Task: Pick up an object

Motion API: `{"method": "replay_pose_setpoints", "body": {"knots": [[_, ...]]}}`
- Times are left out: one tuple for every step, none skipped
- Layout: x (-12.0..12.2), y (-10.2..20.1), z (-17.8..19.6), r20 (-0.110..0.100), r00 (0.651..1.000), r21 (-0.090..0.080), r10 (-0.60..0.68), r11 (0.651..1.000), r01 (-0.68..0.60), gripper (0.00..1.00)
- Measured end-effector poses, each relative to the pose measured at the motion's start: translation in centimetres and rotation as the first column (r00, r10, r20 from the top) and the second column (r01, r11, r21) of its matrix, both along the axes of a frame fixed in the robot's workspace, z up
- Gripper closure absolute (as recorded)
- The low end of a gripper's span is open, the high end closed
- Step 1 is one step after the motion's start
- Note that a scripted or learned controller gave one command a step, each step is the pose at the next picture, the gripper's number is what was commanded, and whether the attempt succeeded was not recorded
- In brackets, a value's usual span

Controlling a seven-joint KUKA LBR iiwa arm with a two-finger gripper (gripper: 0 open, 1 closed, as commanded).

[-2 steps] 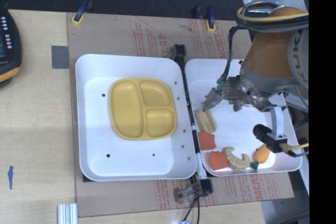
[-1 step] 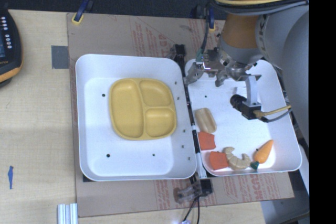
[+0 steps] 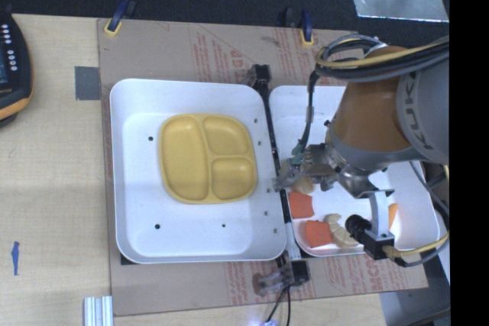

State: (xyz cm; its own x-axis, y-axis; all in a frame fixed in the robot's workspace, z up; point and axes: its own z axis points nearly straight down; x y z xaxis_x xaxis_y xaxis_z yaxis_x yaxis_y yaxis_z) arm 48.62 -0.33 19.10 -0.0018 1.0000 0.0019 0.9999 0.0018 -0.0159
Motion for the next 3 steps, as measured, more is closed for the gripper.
{"method": "replay_pose_setpoints", "body": {"knots": [[12.9, -5.6, 0.2, 0.024, 1.0, -0.006, 0.002, 1.0, -0.002, 0.0], [5.7, -3.5, 0.0, 0.006, 1.0, -0.001, 0.0, 1.0, 0.0, 0.0], [6.1, -3.6, 1.1, 0.01, 1.0, -0.002, 0.002, 1.0, -0.002, 1.0]]}}
